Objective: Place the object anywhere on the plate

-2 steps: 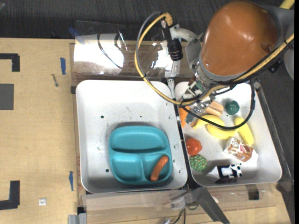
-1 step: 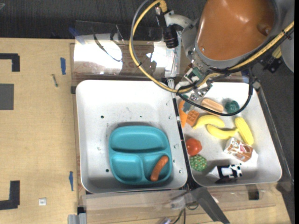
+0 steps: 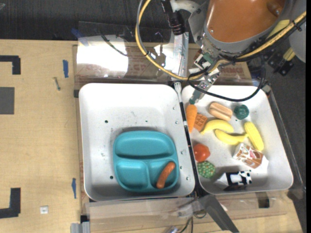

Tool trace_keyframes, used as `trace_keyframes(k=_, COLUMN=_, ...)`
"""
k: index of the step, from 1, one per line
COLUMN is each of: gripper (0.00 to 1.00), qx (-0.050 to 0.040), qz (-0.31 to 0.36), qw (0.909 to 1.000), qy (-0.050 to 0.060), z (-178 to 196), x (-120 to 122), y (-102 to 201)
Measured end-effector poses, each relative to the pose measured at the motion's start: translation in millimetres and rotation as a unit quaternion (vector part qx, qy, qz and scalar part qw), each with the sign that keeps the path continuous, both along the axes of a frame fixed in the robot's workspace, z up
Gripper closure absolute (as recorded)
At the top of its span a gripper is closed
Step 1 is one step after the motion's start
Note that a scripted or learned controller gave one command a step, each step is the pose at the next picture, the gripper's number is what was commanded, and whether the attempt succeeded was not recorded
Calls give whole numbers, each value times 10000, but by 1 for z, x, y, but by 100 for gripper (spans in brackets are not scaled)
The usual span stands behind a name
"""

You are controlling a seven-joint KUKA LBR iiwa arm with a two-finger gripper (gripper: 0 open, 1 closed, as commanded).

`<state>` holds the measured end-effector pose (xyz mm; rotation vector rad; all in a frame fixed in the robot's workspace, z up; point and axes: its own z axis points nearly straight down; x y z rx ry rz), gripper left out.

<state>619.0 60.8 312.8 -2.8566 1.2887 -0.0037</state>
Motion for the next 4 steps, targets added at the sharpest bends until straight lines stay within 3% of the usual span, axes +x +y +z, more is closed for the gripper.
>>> trace_keyframes(k=1, gripper=100, qx=-9, qz=337, qw=9994, qy=-4, z=34, x=49, y=-41)
trace_keyframes(k=2, gripper=100, qx=-18, qz=680, qw=9977, qy=-31, z=129, x=48, y=-85)
trace_keyframes(k=3, gripper=100, qx=-28, qz=1206, qw=9927, qy=-20, z=155, x=48, y=-167)
trace_keyframes(k=4, gripper=100, qx=18, qz=1984, qw=9801, qy=79, z=-23, x=46, y=-252)
